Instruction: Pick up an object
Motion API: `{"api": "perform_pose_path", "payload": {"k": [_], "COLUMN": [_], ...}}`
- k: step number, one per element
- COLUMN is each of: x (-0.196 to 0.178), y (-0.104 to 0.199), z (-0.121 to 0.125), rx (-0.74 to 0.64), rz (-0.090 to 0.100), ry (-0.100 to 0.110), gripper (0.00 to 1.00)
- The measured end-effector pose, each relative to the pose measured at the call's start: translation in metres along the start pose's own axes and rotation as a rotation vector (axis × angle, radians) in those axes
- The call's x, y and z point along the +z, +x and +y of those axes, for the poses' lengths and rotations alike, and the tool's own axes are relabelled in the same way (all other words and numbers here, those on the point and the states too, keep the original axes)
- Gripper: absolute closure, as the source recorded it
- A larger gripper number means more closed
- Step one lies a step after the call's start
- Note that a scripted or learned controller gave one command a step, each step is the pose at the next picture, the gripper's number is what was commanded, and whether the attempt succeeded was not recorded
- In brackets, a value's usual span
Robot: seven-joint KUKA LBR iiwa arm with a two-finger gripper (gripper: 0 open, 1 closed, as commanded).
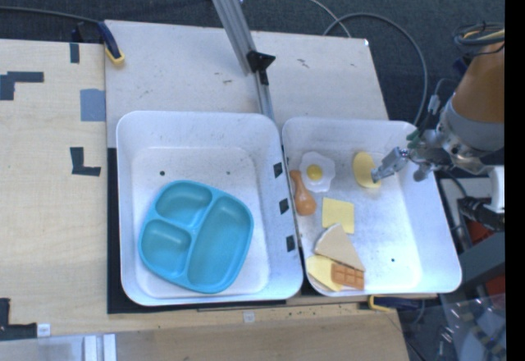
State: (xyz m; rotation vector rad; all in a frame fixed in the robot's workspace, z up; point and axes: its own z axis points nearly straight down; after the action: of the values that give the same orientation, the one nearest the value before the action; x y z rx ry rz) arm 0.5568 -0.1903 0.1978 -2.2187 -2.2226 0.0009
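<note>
Two white bins [201, 125], one blue plate [196, 235], six food pieces [316, 171].

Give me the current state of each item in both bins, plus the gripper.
Blue divided plate: lying flat in the left bin, compartments bare.
Fried egg: flat in the right bin, yolk up.
Round yellow piece: next to the gripper tip.
Orange piece: lying along the left wall.
Cheese square: flat.
Sandwich wedge: resting on the waffle.
Gripper: low over the right bin, at the yellow piece.
</note>
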Motion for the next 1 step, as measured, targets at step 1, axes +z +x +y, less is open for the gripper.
{"api": "perform_pose_path", "payload": {"k": [1], "x": [0.0833], "y": [0.0135], "z": [0.0191], "rx": [0.000], "rz": [0.001], "ry": [0.007], "gripper": [0.00]}}
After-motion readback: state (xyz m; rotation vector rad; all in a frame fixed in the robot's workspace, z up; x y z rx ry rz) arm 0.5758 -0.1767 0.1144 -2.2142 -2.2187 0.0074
